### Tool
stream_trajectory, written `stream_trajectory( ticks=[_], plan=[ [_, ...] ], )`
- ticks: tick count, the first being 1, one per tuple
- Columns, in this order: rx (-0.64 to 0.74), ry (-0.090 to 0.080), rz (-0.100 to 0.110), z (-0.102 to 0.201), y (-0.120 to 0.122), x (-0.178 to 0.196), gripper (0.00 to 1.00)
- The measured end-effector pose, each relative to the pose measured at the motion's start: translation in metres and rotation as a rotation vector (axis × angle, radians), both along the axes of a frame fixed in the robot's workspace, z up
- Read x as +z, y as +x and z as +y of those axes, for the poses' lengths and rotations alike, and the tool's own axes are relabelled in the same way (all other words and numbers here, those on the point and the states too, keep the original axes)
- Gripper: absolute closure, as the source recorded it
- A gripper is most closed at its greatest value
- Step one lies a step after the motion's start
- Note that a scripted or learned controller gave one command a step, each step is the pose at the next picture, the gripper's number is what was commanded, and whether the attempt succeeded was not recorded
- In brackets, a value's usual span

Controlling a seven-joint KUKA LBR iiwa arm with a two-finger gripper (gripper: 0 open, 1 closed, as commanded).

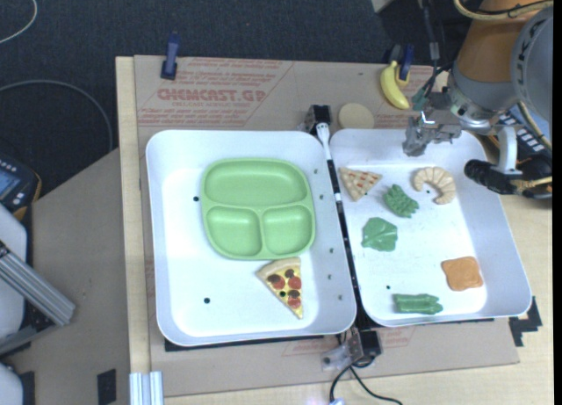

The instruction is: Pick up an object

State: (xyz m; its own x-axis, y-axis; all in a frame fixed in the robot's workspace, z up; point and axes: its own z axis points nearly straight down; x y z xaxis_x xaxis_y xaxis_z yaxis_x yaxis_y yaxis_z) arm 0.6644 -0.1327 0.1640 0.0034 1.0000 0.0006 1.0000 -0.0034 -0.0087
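A grey arm (518,43) with an orange band reaches in from three o'clock, its gripper (428,141) poised over the far edge of the right bin (505,245), toward twelve o'clock of that bin. The fingers (414,143) point down and appear close together with nothing visible between them, though how far they are parted cannot be told at this size.

Just below the gripper, toward five o'clock of it, a tan croissant (435,184) lies on the bin floor, near but apart from the fingers. At nine o'clock of the croissant sits a wedge of waffle-patterned pastry (358,182), close to the bin's left wall, with a dark green leafy piece (401,200) between the two and slightly nearer the camera. A second green leafy piece (379,235) lies toward the bin's centre. At the bin's five o'clock corner rests an orange-brown nugget (462,273), and at six o'clock a green bean-like piece (416,304) lies flat by the near wall.

The left bin (167,245) holds a pale green divided plate (258,206) at its centre and a pizza slice (284,285) just off the plate's five o'clock corner, tip pointing toward the bin's near wall.

Beyond the bins, on the brown bench (219,91), a yellow banana (395,87) and a pale round disc (356,116) lie at twelve o'clock of the right bin.
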Motion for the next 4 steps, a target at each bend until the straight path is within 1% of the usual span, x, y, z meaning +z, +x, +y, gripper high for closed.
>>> stream_trajectory(
  ticks=[1, 2, 3, 4],
  plan=[
    [0.003, -0.007, -0.031, -0.016, -0.004, 0.186, 1.00],
    [-0.002, 0.000, 0.002, -0.079, -0.001, 0.051, 1.00],
    [0.007, -0.005, -0.030, -0.031, -0.070, 0.251, 1.00],
    [0.005, -0.003, -0.016, -0.022, -0.035, 0.246, 1.00]
  ],
)
